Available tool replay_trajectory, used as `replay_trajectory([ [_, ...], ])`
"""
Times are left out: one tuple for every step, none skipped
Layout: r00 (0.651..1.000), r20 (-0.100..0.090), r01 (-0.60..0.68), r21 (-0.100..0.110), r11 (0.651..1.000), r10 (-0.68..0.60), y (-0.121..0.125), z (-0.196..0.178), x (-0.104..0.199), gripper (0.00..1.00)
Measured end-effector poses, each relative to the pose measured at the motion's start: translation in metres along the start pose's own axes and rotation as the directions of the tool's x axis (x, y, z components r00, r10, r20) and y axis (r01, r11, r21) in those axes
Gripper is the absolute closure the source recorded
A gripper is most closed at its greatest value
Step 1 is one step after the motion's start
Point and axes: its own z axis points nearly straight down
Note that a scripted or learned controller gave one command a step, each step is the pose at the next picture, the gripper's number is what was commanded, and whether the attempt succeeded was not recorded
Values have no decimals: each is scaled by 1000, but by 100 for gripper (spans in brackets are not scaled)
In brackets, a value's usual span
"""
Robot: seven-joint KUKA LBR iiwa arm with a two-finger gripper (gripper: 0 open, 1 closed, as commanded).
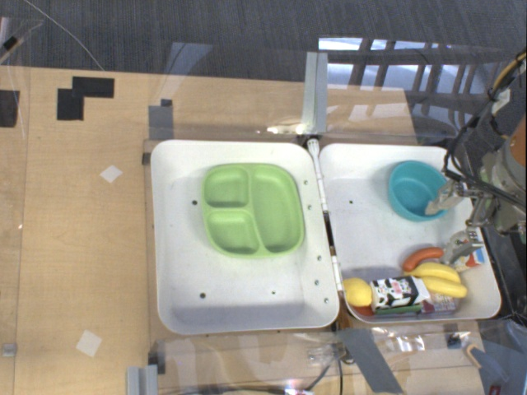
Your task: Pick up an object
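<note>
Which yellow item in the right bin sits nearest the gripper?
The banana, just below the gripper; the lemon lies farther left, beyond the carton.

Right bin's (pixel 362 220) centre open — items (pixel 403 290) crowd front.

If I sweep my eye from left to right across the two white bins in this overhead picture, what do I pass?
Green divided plate in the left bin → yellow lemon in the right bin → milk carton → teal bowl → gripper.
</note>
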Motion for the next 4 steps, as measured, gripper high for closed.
replay_trajectory([
  [989, 2, 147, 0, 989, -147, -18, 173, -60, 0],
  [986, 49, 157, 18, 987, -158, 25, 170, -7, 0],
  [998, 5, -61, 0, 998, 61, 2, 180, -84, 0],
  [1000, 7, 18, 0, 1000, -18, 48, 179, -40, 0],
])
